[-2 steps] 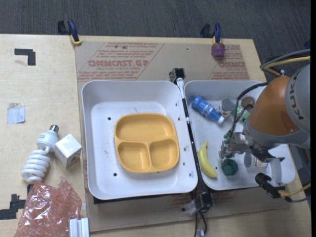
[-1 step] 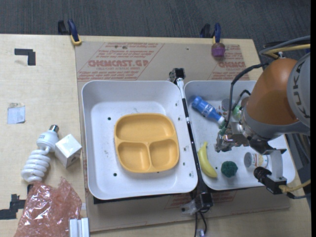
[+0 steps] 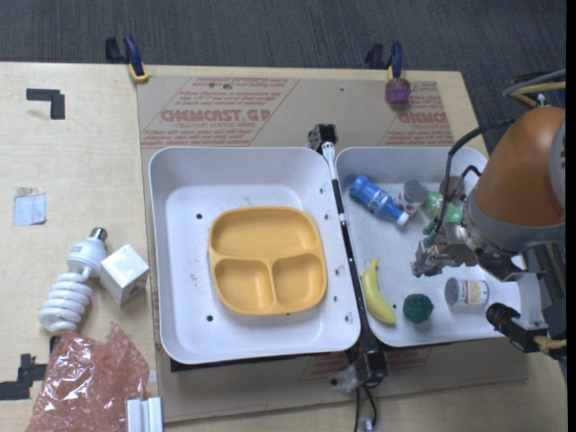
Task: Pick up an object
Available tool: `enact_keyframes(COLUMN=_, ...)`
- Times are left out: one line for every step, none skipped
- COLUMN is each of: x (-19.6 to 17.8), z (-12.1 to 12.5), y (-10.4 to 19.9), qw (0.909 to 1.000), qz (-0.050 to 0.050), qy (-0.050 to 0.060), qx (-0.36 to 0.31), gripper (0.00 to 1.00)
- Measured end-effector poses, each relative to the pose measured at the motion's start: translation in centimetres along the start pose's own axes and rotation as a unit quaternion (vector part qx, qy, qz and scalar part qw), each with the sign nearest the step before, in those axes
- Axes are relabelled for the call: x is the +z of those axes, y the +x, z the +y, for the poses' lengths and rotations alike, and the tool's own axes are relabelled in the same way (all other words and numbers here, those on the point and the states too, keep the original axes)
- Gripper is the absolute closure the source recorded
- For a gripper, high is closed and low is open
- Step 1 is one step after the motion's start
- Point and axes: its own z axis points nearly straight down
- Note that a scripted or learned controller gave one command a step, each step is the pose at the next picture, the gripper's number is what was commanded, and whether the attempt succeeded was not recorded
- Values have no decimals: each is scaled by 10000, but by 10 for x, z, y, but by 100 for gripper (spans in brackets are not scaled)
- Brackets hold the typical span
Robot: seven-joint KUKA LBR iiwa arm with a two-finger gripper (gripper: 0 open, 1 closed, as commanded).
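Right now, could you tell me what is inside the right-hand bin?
In the right bin lie a blue bottle, a banana, a dark green ball and a small white jar. The arm covers the bin's right part, so anything beneath it is hidden.

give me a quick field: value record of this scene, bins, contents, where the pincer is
left bin: holds a yellow divided tray
right bin: banana, blue bottle, dark green ball, small white jar, green item partly hidden by the arm
pincer: low over the right bin, between bottle and jar
outside bins: spiral light bulb, white cube, pink plastic wrap, purple item at the board's far edge
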Motion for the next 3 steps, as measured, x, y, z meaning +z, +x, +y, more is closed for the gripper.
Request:
enact_keyframes(x=0, z=96, y=71, qw=10000, qz=-1, qy=7, qx=-17, gripper=100)
enact_keyframes(x=0, z=57, y=22, qw=10000, qz=1, qy=12, qx=-9, gripper=100)
enact_keyframes(x=0, z=57, y=22, qw=10000, qz=2, qy=12, qx=-9, gripper=0)
